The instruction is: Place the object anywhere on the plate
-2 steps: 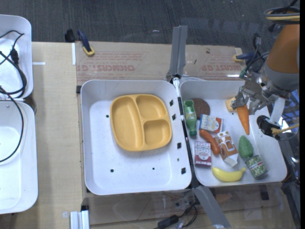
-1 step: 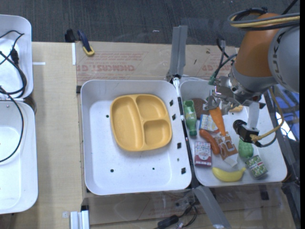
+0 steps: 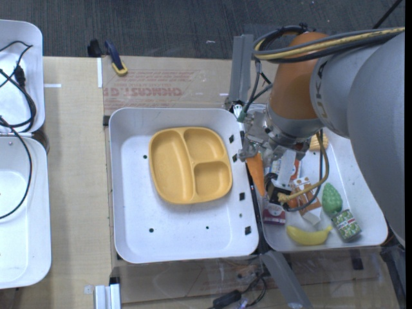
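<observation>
A yellow plate (image 3: 190, 165) with three compartments lies in the left white bin (image 3: 129, 192), slightly left of its middle. My gripper (image 3: 269, 154) hangs below the orange wrist band, over the left edge of the right bin (image 3: 367, 192). Right under it an orange carrot-like object (image 3: 255, 172) lies along that bin's left wall. The wrist and cables hide the gripper's tips, and I cannot tell whether the orange object is touched. The gripper stands just right of the plate's bin, about a hand's width from the plate.
The right bin also holds a banana (image 3: 309, 235), a green fruit (image 3: 332, 198), a small can (image 3: 346, 224), an orange and white carton (image 3: 302, 195), a dark red packet (image 3: 273, 216) and a yellow piece (image 3: 318, 141). The arm's grey body covers the bin's right part.
</observation>
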Action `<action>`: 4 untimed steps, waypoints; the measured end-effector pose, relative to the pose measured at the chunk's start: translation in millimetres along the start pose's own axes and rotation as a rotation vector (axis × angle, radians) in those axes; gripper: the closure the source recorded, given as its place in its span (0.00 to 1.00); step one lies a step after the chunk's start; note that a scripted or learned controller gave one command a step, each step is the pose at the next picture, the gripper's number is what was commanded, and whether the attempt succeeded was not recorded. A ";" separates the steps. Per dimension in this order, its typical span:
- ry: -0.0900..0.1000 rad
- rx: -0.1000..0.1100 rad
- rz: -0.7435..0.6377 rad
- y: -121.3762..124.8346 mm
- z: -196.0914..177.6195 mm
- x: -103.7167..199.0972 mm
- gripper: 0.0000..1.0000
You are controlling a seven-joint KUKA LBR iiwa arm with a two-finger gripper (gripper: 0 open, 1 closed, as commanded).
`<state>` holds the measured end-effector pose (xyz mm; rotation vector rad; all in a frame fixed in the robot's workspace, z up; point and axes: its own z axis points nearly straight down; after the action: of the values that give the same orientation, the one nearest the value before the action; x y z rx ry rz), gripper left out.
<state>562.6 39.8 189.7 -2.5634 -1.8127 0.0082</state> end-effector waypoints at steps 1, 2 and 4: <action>0.000 0.000 0.001 0.2 -0.2 -0.3 0.00; -0.002 0.003 0.002 0.8 -7.5 -1.3 1.00; -0.001 -0.003 -0.125 -5.2 -14.3 130.8 1.00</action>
<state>601.3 164.9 203.6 -2.4472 -1.9704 0.0070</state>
